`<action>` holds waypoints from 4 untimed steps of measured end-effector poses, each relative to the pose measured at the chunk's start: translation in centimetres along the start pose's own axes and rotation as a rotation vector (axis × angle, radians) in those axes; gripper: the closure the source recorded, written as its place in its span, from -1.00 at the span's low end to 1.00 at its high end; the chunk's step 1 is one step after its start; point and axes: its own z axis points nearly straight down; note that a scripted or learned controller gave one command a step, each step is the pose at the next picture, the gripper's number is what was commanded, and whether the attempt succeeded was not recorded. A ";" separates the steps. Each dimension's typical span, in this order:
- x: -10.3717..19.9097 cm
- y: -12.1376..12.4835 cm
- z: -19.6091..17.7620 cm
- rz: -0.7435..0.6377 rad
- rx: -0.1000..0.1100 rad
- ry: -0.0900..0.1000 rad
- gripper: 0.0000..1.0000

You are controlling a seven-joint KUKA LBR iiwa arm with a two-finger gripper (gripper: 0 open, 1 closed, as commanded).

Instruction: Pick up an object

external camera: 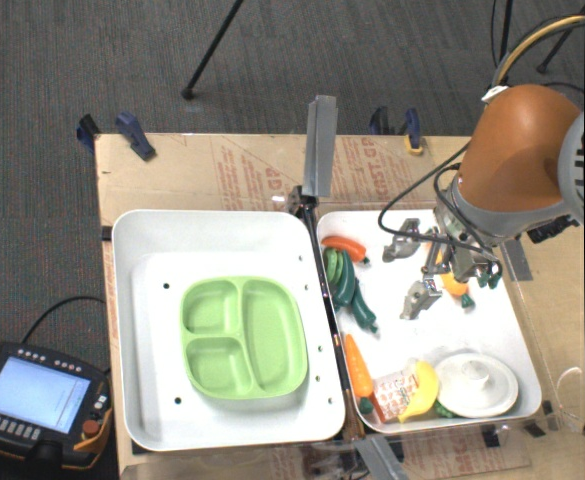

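Over the right bin (524, 340), the arm (517, 153) hangs with its gripper (430, 273) pointed down toward the bin floor, roughly at the bin's centre. Its fingers (419, 298) look spread and released, with nothing between them, though the metal parts blur together and I would not swear to the gap. A small orange piece (455, 285) with a dark green bit beside it lies just at three o'clock from the fingers, partly under the wrist; it may be the target, since the gripper sits so close to it.

Most of the other objects crowd the bin's edges, probably because they slide there when dropped. At nine o'clock from the gripper, against the left wall, lie a dark green vegetable (348, 286) and an orange-red pepper (344, 245) just above it. At seven o'clock a carrot (357, 365) rests along the same wall. Toward six o'clock sit a red-and-white packet (396, 392), a banana (423, 388) touching it, and a white lid (476, 383) near the bottom right corner.

Across the divider, the left bin (142, 268) carries a green divided plate (243, 339) lying flat near its middle, well apart from the arm. Both bins rest on a cardboard-covered worktop (212, 173). Nothing is lifted yet, so the pick is still to be made.
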 end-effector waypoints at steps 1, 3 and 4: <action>-3.0 -3.5 11.5 0.096 -0.002 0.014 -1.00; -5.9 -12.2 11.6 0.528 -0.001 -0.001 -1.00; -6.1 -12.0 10.4 0.520 0.000 -0.007 1.00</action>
